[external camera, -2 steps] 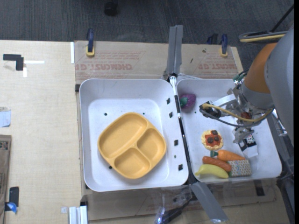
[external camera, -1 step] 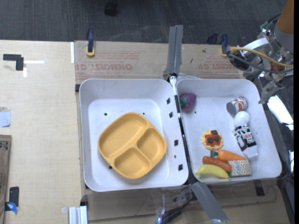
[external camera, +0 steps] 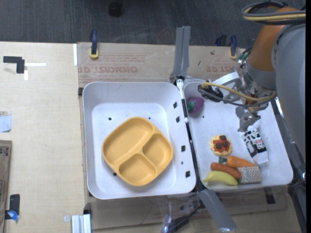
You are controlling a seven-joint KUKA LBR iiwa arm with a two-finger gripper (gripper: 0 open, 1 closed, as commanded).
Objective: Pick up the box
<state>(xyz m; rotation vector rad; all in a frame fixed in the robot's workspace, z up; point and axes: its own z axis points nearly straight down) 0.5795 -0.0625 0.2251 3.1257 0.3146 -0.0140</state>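
The box [external camera: 255, 143] is a small white carton with black patches, lying flat near the right wall of the right bin [external camera: 194, 144]. My gripper [external camera: 245, 122] hangs just above and to the left of the box's upper end, at the tip of the grey arm with the orange band [external camera: 265, 47]. Nothing is visibly held. Cables [external camera: 218, 92] loop out to the left of the wrist.
Below and left of the box lie a round yellow toy with red spots [external camera: 220, 145], a carrot [external camera: 239, 161], a sausage [external camera: 224, 169], a banana [external camera: 221, 179] and a speckled block [external camera: 250, 174]. A purple toy [external camera: 195, 106] sits at the bin's upper left. A yellow divided plate [external camera: 137, 152] lies in the left bin [external camera: 97, 101].
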